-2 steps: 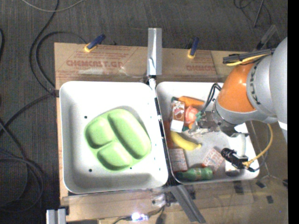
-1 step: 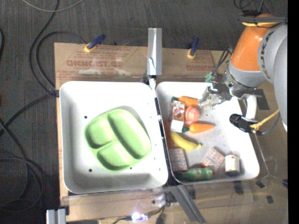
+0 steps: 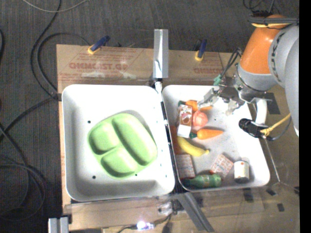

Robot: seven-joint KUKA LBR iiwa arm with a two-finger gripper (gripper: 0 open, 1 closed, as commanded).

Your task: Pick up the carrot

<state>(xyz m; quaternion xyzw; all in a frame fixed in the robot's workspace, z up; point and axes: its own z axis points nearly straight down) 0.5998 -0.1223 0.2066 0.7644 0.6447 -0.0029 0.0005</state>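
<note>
In the right bin [image 3: 262, 176], a green bottle [image 3: 203, 181] lies nearest, then a banana [image 3: 191, 147]. The carrot [image 3: 209, 134] rests just beyond it, untouched. Farther back, the claw [image 3: 221, 100] hovers, fingers spread apart, gripping nothing.

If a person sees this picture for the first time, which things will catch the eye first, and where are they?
The bright green divided plate lies alone in the left bin. The right bin holds a crowd of small items, with the orange carrot near its middle, beside a yellow banana. The gripper hovers over that bin's far edge, under the arm's orange band.
</note>
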